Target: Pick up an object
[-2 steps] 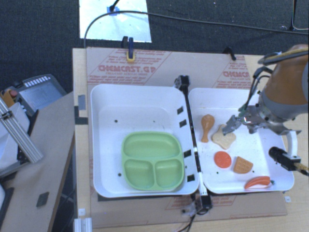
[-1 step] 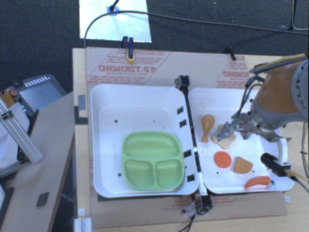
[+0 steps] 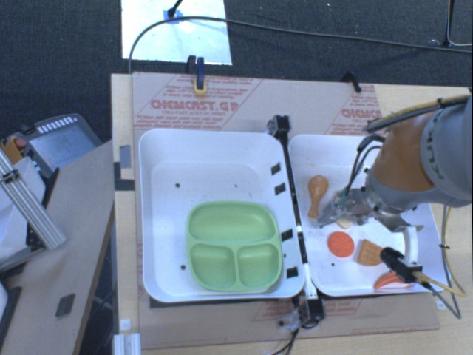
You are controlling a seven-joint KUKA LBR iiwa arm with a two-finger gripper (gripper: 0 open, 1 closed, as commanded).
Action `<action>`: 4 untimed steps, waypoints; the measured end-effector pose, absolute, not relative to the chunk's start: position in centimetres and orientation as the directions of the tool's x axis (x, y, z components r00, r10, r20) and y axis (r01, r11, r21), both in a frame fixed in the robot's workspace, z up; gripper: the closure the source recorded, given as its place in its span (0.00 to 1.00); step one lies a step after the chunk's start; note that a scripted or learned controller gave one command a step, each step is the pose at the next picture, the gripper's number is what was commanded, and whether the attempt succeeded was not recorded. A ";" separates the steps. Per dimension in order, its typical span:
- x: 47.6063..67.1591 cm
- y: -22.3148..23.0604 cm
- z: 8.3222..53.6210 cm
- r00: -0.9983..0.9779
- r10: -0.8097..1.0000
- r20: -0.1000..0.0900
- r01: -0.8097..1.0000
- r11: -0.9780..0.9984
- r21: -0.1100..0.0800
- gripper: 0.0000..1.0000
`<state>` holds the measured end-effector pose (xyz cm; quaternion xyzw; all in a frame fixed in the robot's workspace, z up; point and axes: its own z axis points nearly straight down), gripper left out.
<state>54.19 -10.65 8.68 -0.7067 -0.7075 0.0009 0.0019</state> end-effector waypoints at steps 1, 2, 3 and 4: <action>54.4 -10.8 10.1 -0.002 1.000 0.000 1.000 0.002 0.002 1.00; 54.0 -11.7 15.5 0.000 1.000 -0.002 1.000 0.000 0.007 1.00; 54.2 -11.7 19.8 -0.004 1.000 -0.001 1.000 0.004 0.007 1.00; 54.4 -11.7 25.2 -0.004 1.000 -0.002 1.000 0.004 0.008 1.00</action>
